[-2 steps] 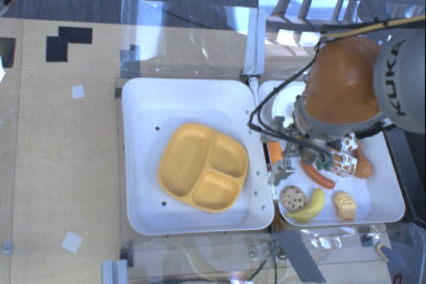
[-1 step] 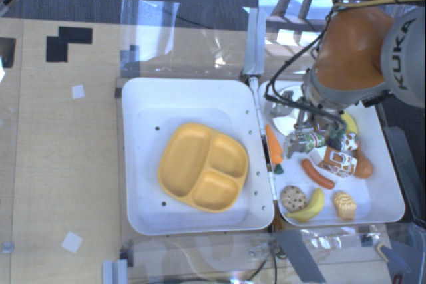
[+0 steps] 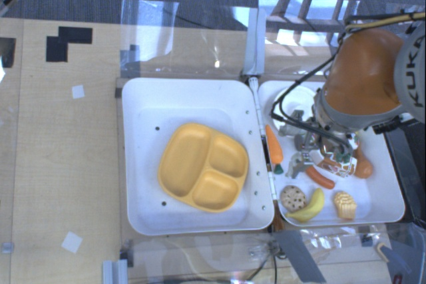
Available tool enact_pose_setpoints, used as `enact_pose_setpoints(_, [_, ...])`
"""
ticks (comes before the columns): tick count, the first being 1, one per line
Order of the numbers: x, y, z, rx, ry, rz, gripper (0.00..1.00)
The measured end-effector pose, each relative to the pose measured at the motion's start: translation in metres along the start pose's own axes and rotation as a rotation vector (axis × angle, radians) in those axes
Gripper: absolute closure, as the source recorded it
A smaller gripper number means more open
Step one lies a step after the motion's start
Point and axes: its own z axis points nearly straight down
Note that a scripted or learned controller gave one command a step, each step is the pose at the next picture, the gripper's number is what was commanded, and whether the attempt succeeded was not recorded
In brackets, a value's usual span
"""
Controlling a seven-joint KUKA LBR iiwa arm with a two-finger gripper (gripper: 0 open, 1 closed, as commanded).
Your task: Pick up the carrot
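Reaching for the carrot (image 3: pixel 274 145) looks risky from this pose. It lies lengthwise in the right bin (image 3: pixel 389 213), pressed close to that bin's left wall, green tip toward the bottom. The claw (image 3: pixel 307 157) hangs to its right, over a crowd of toy food; whether it is released or clenched I cannot tell. A sausage (image 3: pixel 321 177) lies just beneath it, with a cookie (image 3: pixel 292 197), a banana (image 3: pixel 308 205) and a corn piece (image 3: pixel 344 204) nearby. Descending here would likely catch the sausage instead. Nearer the wall, one side may strike the rim and tip the carrot away. The left bin's yellow tray (image 3: pixel 203 166) is well apart.
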Motion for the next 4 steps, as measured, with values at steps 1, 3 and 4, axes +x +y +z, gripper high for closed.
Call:
enact_pose_setpoints(1, [0.045, 0.029, 0.0, -0.001, 0.001, -0.024, 0.0])
enact_pose_setpoints(3, [-0.03, -0.053, 0.097, 0.001, -0.004, 0.248, 0.0])
enact_pose_setpoints(4, [-0.03, -0.053, 0.097, 0.001, -0.004, 0.247, 0.0])
